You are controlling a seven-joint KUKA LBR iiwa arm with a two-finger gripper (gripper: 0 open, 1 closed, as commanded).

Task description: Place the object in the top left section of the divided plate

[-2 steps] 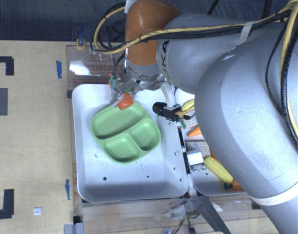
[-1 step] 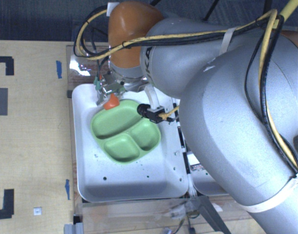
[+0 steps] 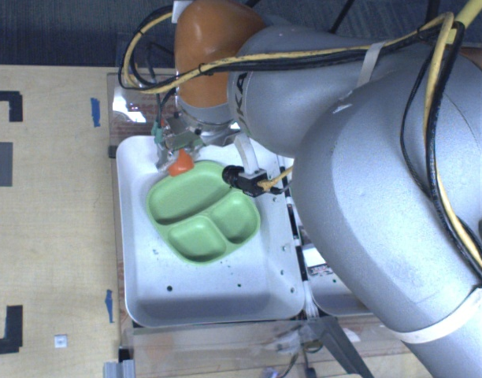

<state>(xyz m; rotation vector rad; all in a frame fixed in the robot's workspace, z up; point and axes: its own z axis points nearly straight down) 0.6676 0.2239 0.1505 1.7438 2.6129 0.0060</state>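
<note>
A green divided plate (image 3: 203, 211) lies in the left white bin (image 3: 146, 290), with one large section and two smaller ones. A small orange object (image 3: 180, 164) sits at the plate's upper left rim, right under the gripper (image 3: 174, 150). The gripper hangs from the arm's orange band, and the object shows at its fingertips, seemingly between them. The arm's grey body covers the plate's far right edge.
The arm's bulk hides most of the right bin (image 3: 335, 298). A black connector with yellow cable (image 3: 239, 179) hangs over the plate's right side. The wooden bench (image 3: 52, 211) spreads to the left with black and blue tape marks.
</note>
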